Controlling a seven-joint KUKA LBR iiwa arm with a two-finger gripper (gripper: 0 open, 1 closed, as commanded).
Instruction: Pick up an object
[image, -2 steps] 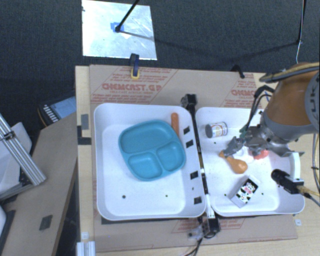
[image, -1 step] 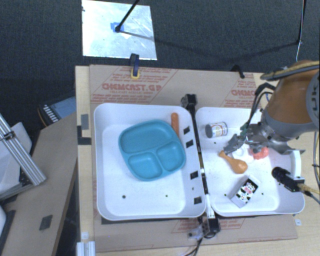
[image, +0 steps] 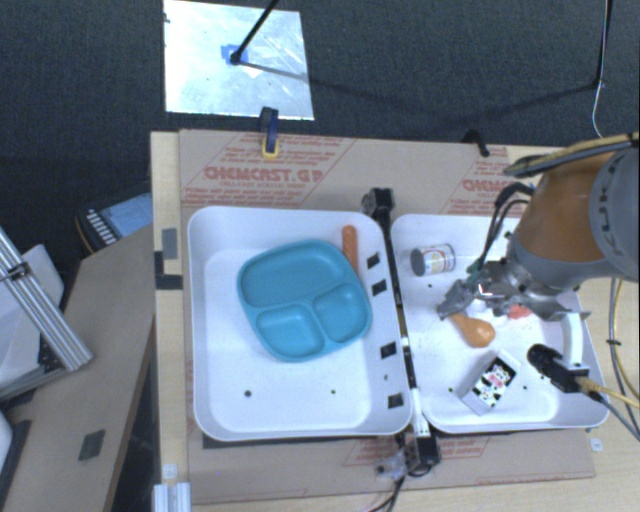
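Now the gripper (image: 462, 297) hovers low in the right bin (image: 435, 400), just beside the orange pear-shaped toy (image: 473, 328); I cannot tell its grasp state. It should centre over the toy before closing.

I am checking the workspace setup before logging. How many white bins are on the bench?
2. The left bin holds a blue divided plate. The right bin lies beside it, under the gripper, with several small objects inside.

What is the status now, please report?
Gripper low in right bin, finger state unclear. Orange object beside it, grasp not visible. Small jar and black-and-white box nearby.
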